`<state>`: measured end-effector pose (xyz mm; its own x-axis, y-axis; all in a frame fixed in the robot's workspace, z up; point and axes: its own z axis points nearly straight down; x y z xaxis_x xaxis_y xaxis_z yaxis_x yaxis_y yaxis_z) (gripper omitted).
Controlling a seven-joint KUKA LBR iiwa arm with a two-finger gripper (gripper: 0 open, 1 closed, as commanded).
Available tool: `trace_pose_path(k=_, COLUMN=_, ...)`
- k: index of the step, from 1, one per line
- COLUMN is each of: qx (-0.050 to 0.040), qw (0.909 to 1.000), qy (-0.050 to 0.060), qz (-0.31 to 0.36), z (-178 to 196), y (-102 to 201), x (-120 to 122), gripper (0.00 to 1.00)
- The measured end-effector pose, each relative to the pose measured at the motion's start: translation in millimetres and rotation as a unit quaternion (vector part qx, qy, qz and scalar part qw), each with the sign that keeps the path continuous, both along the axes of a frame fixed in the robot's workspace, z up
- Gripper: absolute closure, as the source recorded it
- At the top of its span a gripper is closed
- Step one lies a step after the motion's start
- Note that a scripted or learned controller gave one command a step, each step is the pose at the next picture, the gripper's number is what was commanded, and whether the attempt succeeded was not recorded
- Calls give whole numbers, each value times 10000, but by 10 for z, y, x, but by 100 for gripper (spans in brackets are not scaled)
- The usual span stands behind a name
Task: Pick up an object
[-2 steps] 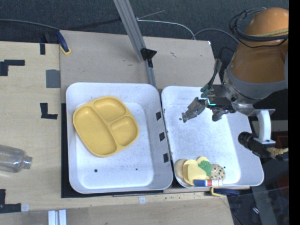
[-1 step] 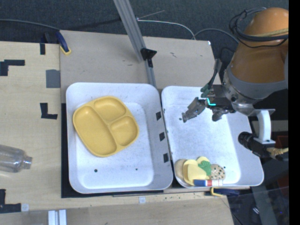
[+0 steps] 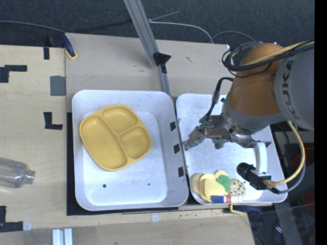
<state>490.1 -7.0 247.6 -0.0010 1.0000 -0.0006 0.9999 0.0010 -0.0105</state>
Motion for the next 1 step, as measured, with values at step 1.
trace_pose_path(k=1, qx=1, qw=10000, qy=-10, qz=8, z=-633, y=279, x=315, gripper=0)
